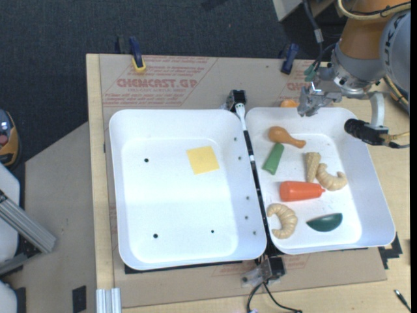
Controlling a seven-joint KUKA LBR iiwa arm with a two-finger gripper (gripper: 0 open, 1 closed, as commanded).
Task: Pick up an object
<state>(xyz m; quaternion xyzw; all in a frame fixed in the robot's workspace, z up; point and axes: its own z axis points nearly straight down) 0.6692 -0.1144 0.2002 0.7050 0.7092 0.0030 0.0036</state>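
Grey arm (365, 38) above right bin (374, 194)

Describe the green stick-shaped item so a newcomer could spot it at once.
Look in the right bin, the one crowded with toy food. In its upper left part, just below the orange drumstick, lies the green stick, slanted. It is the only straight, bright green piece there.

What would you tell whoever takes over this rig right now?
Gripper: hovering over the right bin's top edge, carrying nothing.
Right bin holds a drumstick, green stick, carrot, two pale curled pieces, a ridged tan piece and a dark green wedge.
Left bin holds a yellow square.
Done: nothing picked yet.
Left: descend on one object, grasp, lift.
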